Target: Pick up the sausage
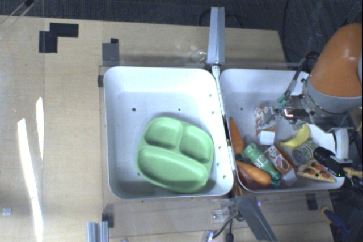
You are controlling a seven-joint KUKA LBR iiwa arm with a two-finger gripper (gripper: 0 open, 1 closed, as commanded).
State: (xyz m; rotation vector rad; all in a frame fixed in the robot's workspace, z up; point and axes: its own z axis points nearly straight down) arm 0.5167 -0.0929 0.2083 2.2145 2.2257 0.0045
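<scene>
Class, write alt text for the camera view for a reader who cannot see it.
A grey and orange robot arm reaches over the right bin, above jumbled toy food including a banana, carrot and pizza slice. The left bin holds a green divided plate.

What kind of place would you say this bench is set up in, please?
Probably a robotics lab test bench: two shallow white bins fixed side by side, a grey arm with an orange band reaching in, and toy plastic food heaped in one bin.

Glossy green plastic tray point(176, 154); smooth white bins point(122, 122); pale wooden bench point(62, 139).
</scene>
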